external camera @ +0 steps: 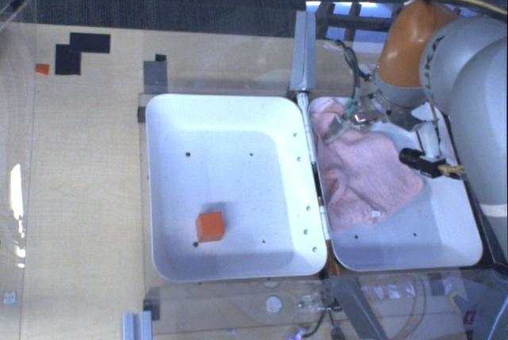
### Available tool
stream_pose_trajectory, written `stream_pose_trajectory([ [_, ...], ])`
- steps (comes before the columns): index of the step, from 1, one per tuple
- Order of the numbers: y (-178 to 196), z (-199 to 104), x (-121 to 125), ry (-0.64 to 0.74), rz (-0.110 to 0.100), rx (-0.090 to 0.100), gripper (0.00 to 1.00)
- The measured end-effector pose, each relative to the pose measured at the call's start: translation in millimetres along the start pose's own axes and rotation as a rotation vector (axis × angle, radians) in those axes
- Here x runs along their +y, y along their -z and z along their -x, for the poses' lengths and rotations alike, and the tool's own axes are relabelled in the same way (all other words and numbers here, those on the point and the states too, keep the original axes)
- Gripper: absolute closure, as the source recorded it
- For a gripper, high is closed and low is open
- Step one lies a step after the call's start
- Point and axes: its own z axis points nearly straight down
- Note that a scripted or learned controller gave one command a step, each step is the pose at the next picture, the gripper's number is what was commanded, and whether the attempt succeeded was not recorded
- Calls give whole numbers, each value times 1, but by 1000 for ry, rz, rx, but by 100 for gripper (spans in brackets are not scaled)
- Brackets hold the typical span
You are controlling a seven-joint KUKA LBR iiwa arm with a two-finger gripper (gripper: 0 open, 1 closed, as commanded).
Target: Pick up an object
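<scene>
Pink cloth [361,171], soft and crumpled, fills most of the right bin [413,243], heaped against that bin's left wall and spreading toward the middle of the frame's right half. My gripper [355,117] sits at the cloth's upper edge, at the upper right of the frame, where my grey arm with its orange band reaches in. The metal tip appears to be down at or in the folds, but I cannot tell how it is set or whether any fabric is caught, since the wrist and cabling crowd the spot. The relation that matters is this: the bulk of the cloth lies below and slightly right of my tool in the picture, so I am at the heap's top margin and not over its thickest part. Its longer run goes roughly top to bottom of the frame, along the wall between the bins. In my judgement a grab here could catch just a thin fold that slips on lifting; moving toward the lower part of the frame would put me over more material. An orange block [210,226] lies well apart in the lower left of the left bin [230,112], much farther from my tool than the cloth.
</scene>
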Motion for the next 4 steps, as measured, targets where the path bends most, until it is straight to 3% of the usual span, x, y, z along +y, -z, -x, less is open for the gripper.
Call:
stream_pose_trajectory([
  [1, 8, 1, -1, 74, 0, 1, 0],
  [2, 3, 13, -9, 259, -2, 5, 0],
  [4, 1, 13, -7, 258, -12, 8, 0],
])
